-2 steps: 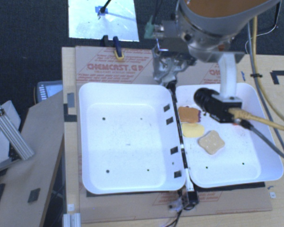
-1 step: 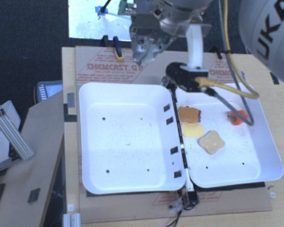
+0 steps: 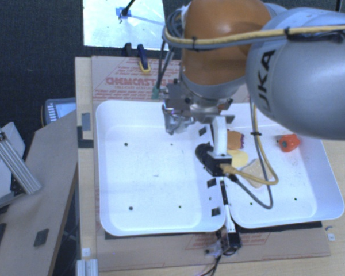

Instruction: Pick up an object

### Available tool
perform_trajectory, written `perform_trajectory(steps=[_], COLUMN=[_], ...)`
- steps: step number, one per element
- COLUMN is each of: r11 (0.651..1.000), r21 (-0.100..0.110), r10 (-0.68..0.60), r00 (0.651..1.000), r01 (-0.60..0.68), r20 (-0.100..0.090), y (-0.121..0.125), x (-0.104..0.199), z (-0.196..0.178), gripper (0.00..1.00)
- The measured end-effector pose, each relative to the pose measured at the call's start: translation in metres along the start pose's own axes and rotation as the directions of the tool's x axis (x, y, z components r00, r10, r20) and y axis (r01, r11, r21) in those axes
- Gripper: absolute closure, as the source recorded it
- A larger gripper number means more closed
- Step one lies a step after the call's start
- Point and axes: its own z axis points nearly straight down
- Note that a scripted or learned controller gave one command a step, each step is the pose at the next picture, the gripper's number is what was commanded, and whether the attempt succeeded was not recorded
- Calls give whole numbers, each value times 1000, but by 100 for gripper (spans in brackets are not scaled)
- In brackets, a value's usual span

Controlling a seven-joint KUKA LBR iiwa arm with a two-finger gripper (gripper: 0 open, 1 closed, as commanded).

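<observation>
My gripper (image 3: pixel 173 121) hangs under the big grey and orange wrist, over the far right part of the left bin (image 3: pixel 132 211). Nothing shows in its grasp. In the right bin (image 3: pixel 310 209) lies a small red-orange object (image 3: pixel 287 142) near the far right side. An orange-brown piece (image 3: pixel 236 139) and a pale yellow flat piece (image 3: pixel 250 170) lie close to the divider between the bins, partly hidden by the robot's bracket and cable.
The arm's body covers the far part of the right bin. The bins rest on a cardboard sheet (image 3: pixel 126 82). A clamp with a yellow tip (image 3: pixel 142 59) sits at the back, and a grey side table (image 3: pixel 46 171) stands at the left.
</observation>
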Motion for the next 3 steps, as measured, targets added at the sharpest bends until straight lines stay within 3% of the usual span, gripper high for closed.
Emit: perform_trajectory(steps=[1, 2, 3], r11=[1000, 1000, 1000], r21=[-11, 3, -14], r10=[-11, -6, 1], r00=[1000, 1000, 1000], r01=[11, 6, -2], r20=[-8, 0, -5], y=[-41, -61, -11], x=[39, 50, 3], z=[4, 180, 248], gripper=[100, 100, 100])
